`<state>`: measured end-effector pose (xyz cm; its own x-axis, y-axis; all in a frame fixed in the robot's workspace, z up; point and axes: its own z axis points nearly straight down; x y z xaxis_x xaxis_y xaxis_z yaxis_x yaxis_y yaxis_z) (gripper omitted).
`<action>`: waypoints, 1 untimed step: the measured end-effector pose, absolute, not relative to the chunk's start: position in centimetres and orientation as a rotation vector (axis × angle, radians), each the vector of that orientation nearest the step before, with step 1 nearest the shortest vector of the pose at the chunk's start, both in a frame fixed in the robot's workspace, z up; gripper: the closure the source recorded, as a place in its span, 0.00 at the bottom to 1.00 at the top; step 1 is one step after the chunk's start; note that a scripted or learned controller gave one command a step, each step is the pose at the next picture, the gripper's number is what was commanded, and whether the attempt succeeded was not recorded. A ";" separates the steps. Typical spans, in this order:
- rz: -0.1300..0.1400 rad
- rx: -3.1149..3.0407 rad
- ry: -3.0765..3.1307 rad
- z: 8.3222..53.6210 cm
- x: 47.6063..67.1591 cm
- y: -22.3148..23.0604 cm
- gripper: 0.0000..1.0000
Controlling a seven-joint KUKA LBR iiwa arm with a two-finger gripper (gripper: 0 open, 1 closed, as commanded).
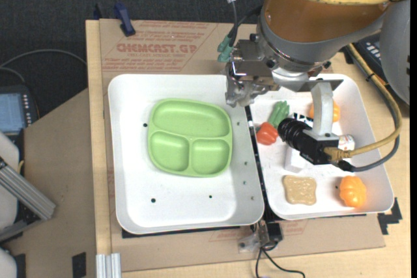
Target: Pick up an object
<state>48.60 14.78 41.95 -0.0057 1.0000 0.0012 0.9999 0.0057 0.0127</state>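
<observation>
My gripper [237,93] hangs over the divider between the two bins, near their far edge, just past the top right corner of the green plate. In the right bin [374,159], a red piece [267,134] lies beside a green piece [280,112], both a short way right of the gripper. Nearer the front lie a tan toast-shaped piece [300,189] and a small orange pumpkin-like piece [352,191]. Another orange thing [335,112] is partly hidden behind the robot's bracket. Nothing is visibly held.
A light green divided plate [190,137] sits in the middle of the left bin [127,159]. The bins rest on a cardboard sheet [156,45]. The big arm body covers the far right corner of the right bin.
</observation>
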 end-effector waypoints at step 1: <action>0.019 2.207 2.222 43.0 48.6 14.8 1.00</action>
<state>48.65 14.85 42.98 -0.0067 1.0000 0.0017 0.9999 0.0067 0.0156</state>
